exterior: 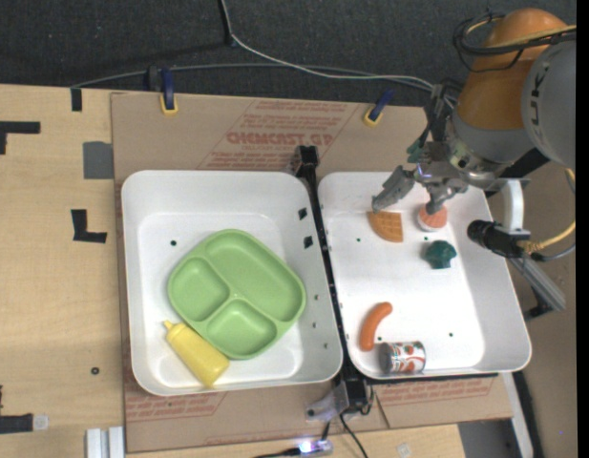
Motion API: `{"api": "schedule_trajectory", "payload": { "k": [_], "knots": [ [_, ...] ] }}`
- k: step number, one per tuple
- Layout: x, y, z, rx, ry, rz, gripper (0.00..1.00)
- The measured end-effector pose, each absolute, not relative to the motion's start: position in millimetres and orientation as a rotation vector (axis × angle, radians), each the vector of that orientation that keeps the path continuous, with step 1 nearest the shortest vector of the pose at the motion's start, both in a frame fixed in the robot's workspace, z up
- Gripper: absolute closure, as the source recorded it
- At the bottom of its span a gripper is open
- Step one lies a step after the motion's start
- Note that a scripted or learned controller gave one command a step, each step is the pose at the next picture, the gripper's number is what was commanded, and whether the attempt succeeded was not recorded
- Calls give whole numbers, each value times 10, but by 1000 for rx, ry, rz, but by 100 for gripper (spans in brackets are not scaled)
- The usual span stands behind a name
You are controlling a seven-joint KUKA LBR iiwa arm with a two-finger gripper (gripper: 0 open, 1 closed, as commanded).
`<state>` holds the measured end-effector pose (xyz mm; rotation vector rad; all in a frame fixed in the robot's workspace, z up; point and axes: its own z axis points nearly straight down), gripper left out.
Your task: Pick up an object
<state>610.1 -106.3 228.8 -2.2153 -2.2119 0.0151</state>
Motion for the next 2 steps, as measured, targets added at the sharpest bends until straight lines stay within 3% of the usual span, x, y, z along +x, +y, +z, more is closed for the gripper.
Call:
{"api": "schedule_trajectory", "payload": {
  "k": [1, 2],
  "knots": [
    [6127, -1062, 2363, -2219, -2223, 2, 0],
    [6103, -1051, 1720, -2217, -2220, 8, 0]
  ]
}}
